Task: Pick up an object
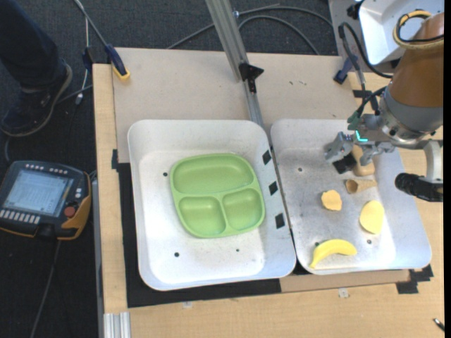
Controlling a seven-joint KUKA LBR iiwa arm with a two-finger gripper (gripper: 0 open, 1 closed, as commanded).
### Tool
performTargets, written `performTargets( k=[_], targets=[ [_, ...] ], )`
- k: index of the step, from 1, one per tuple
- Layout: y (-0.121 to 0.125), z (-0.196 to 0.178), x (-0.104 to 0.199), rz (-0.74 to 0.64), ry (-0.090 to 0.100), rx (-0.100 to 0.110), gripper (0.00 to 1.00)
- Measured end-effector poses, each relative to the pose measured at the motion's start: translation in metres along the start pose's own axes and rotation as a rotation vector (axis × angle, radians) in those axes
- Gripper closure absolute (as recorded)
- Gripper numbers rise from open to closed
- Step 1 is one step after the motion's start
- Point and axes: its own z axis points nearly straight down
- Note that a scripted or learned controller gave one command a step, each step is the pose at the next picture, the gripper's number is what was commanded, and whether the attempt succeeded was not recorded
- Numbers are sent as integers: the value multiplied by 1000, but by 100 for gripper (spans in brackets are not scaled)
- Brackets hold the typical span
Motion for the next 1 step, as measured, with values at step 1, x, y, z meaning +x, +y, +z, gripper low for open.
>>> performTargets(
  k=[1],
  targets=[
    [1, -1, 0, 0, 0, -2, 0]
  ],
)
